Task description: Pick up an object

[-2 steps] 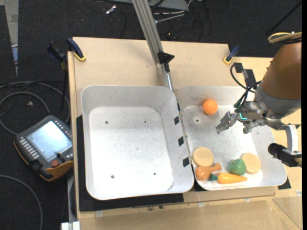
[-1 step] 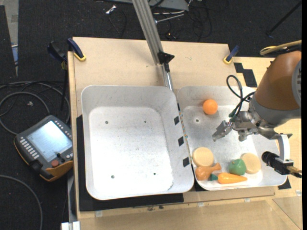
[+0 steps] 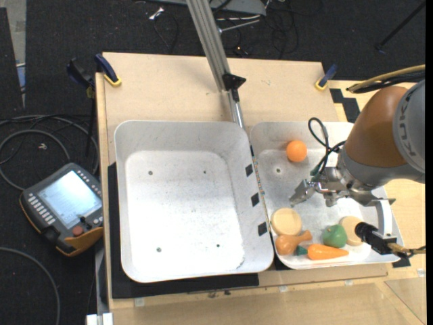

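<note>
Camera view, round orange ball (image 3: 295,151), plain, apart in right bin (image 3: 270,141)

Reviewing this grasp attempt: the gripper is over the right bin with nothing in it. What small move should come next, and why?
Probably ease the gripper toward the bin's near edge and lower it over the cream round piece. The fingers look spread with nothing between them, poised above bare floor of the right bin. That piece is the closest object; the orange ball lies farther off, toward the far side.
</note>
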`<action>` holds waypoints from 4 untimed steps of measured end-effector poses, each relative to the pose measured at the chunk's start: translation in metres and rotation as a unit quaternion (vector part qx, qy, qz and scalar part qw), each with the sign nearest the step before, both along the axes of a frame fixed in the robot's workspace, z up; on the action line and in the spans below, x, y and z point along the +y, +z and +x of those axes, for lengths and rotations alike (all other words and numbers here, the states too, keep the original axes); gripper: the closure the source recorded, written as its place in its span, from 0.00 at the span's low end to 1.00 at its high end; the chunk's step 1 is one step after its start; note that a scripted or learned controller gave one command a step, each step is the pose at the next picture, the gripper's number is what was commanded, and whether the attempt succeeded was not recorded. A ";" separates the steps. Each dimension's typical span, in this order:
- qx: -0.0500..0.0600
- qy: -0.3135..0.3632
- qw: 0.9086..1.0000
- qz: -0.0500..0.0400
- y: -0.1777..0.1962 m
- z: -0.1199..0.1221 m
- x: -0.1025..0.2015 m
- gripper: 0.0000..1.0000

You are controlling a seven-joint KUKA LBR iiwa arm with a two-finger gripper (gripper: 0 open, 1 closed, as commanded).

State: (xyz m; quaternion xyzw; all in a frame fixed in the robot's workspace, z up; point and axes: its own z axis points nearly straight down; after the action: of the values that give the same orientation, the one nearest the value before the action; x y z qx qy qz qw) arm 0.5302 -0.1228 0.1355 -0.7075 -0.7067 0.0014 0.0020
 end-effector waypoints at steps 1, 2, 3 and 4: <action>-0.004 0.000 1.000 0.001 -0.038 0.003 0.001 0.00; -0.004 0.000 1.000 -0.001 -0.029 0.002 0.000 1.00; -0.004 0.002 1.000 -0.001 0.014 -0.001 0.005 1.00; -0.005 0.002 1.000 -0.001 0.060 -0.001 -0.003 1.00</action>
State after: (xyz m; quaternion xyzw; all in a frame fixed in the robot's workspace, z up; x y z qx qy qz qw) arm 0.5287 -0.1259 0.1959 -0.7064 -0.7078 -0.0012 -0.0024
